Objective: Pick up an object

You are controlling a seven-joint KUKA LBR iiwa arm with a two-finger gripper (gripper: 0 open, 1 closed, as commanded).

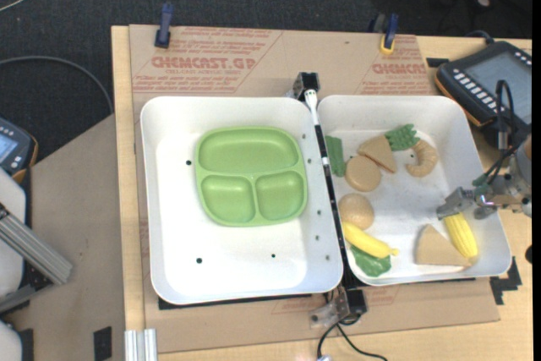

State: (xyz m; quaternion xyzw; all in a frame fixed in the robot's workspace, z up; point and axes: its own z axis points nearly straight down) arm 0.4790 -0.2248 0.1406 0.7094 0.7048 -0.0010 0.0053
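Yellow corn (pixel 461 234) is seen in the right bin (pixel 456 111), at its 4 o'clock corner, just beneath the gripper (pixel 461 203), whose jaw state cannot be told. One tan wedge (pixel 437 248) touches it at 9 o'clock. One green divided plate (pixel 251 175) occupies the left bin (pixel 161 182); cardboard (pixel 203 59) covers the bench.

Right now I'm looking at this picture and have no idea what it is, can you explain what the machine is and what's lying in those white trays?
One camera looks down at a slant on a bench with two shallow white bins. The left bin holds a green divided plate. The right bin holds toy food: a corn cob, a banana, a cheese wedge, a croissant, round and half-round bread pieces and some green bits. The machine is a robot arm reaching in from the right; its gripper hangs just above the corn cob. I cannot tell whether it is holding anything.
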